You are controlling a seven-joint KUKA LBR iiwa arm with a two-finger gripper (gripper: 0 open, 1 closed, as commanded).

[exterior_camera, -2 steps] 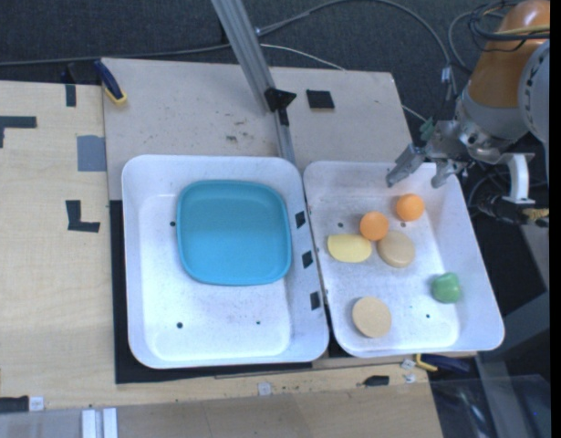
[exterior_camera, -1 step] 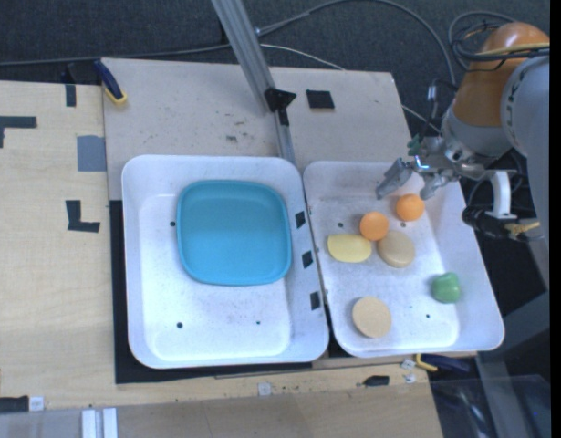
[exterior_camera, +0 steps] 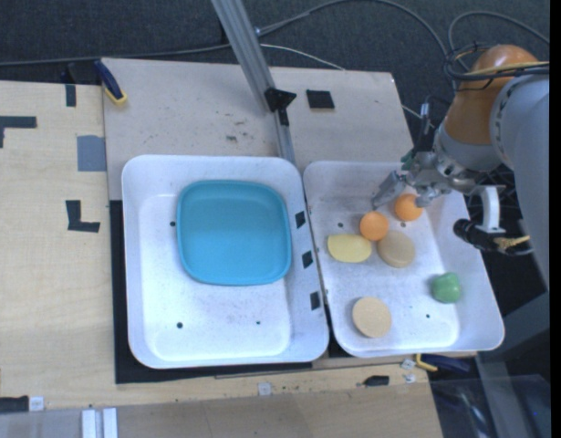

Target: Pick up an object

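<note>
Currently: reach step, nothing lifted. Gripper [exterior_camera: 400, 192] low in right bin [exterior_camera: 476, 336], by far rim; finger state not discernible. Nearest target: orange ball [exterior_camera: 408, 208], just beside gripper; second ball [exterior_camera: 374, 225] near. Next, by judgement: centre over ball, descend, close. Far rim close; open floor toward green piece [exterior_camera: 446, 287].
</note>
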